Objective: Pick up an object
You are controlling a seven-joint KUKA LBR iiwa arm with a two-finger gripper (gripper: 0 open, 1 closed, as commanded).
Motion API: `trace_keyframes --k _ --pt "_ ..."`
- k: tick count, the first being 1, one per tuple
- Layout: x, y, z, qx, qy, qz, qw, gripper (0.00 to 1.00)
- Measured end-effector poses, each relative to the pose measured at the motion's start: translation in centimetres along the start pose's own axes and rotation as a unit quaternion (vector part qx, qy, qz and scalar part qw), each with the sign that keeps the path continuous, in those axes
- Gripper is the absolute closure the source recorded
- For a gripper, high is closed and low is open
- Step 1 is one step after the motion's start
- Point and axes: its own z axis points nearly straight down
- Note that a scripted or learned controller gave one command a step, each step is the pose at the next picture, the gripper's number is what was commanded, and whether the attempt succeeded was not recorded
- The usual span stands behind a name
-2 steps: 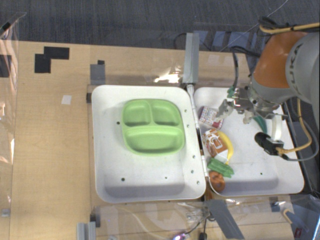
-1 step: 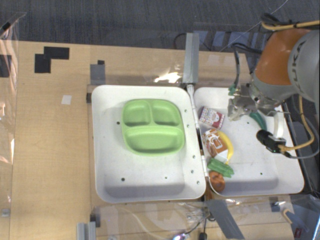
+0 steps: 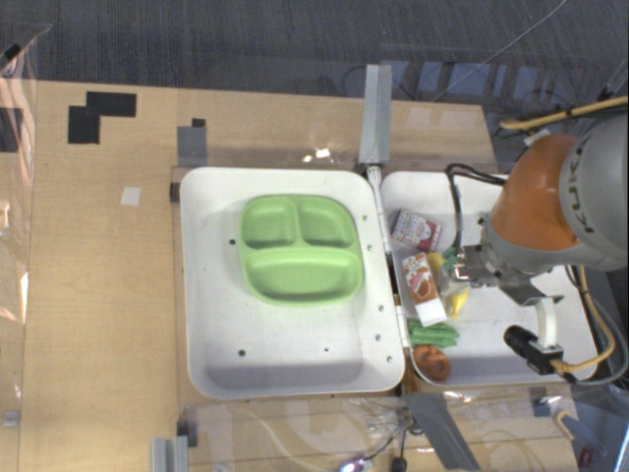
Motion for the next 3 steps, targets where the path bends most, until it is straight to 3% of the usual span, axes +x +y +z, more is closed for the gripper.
trace_keyframes --k 1,2,3 --pt "4.0 5.1 -10.2 0.001 0.0 0.024 0.9997 1.0" --pt "4.0 5.1 -10.1 0.001 0.0 0.023 0.9997 0.0" --pt "-0.5 4.0 0.4 0.002 0.001 -0.079 0.9969 0.0"
